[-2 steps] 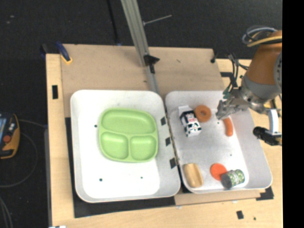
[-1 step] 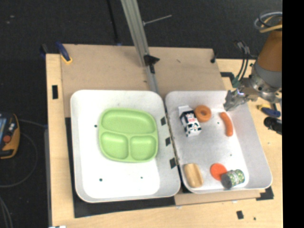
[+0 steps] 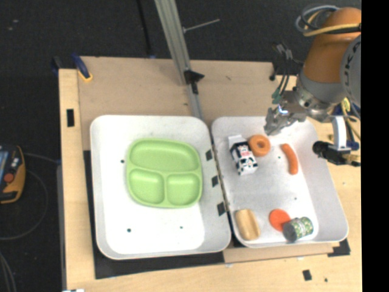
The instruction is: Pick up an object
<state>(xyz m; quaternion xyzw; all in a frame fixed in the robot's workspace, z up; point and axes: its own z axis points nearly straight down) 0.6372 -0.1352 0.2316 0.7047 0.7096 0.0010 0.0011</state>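
Claw [image 3: 276, 121] hangs over the top edge of the right bin [image 3: 316, 181], just up and right of the orange ring; too small and blurred to tell how it is set, nothing visibly in it

Camera view, right bin: orange ring [image 3: 259, 145], doughnut-like toy, lies flat near the top, touching or just beside a small black-and-white carton [image 3: 244, 156] that looks like a cow-print milk box. Orange carrot-like stick [image 3: 291, 159] lies well apart to the right, roughly upright in frame. Bottom of the bin: tan bread-roll shape [image 3: 247, 223], an orange-red disc [image 3: 279, 218], and a green-grey can [image 3: 298, 228] on its side touching the disc

Left bin [image 3: 106, 181] carries a green divided plate [image 3: 164, 173], three compartments. Both bins sit on the tan worktop [image 3: 134, 87]

Nearest candidate for the pick is the orange ring. Judgement: likely light hard plastic, stiff, smooth so a bit slippery; not fragile. Best hold is across the ring's band on the side away from the carton, one finger in the hole and one outside, or across the whole ring if it fits. Carton crowding it on the left may get bumped. Carrot stick is an easier alternative: isolated, thin, pinch across the middle. Can would roll
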